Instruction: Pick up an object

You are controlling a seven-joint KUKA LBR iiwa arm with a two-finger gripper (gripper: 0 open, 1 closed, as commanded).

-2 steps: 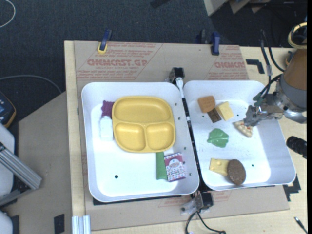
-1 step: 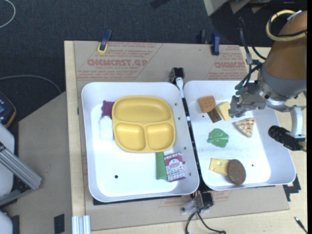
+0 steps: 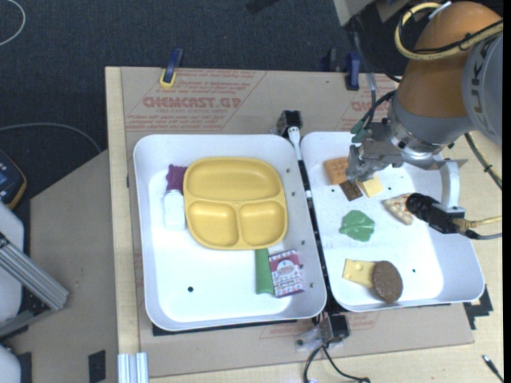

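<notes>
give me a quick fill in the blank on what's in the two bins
1. The yellow divided tray lies in the ____ bin.
2. The green leaf-shaped toy lies in the ____ bin.
3. The yellow divided tray has ____ compartments.
4. The brown round piece overlaps a ____ cheese wedge.

Missing words: left; right; three; yellow

- Two bins sit side by side: the left bin (image 3: 152, 238) and the right bin (image 3: 447, 270), their inner walls touching.
- In the left bin, a tray (image 3: 235, 202) lies toward the back.
- A bottle (image 3: 174, 202) lies just left of the tray (touching it, it seems).
- A packet (image 3: 286, 272) and a stick (image 3: 263, 271) lie side by side in front of the tray.
- In the right bin, the gripper (image 3: 357, 168) is at the back left, over a cracker (image 3: 336, 169).
- A leaf (image 3: 357, 225) lies mid-bin.
- A wedge (image 3: 358, 272) and a disc (image 3: 387, 281) touch at the front.
</notes>
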